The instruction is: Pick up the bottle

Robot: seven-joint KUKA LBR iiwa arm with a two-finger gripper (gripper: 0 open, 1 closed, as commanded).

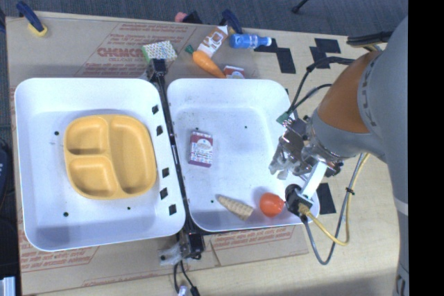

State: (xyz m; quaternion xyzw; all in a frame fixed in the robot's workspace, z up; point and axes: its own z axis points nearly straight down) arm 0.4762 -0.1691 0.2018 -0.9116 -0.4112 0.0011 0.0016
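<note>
Pincer [286, 164] over right bin's [229, 90] right edge; grip state unclear. Bottle [248, 41] lies on tabletop [361, 267] beyond bin's far edge.

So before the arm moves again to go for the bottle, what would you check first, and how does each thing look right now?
1. Bottle located: ok. The blue bottle lies on its side on the bench beyond the right bin, outside both bins.
2. Gripper near the bottle: not ok. The gripper sits at the right bin's right edge, far from it.
3. Gripper free of load: cannot tell.
4. Room around the bottle: not ok. A white bottle and a carrot lie close by.
5. Bottle within reach: cannot tell.
</note>
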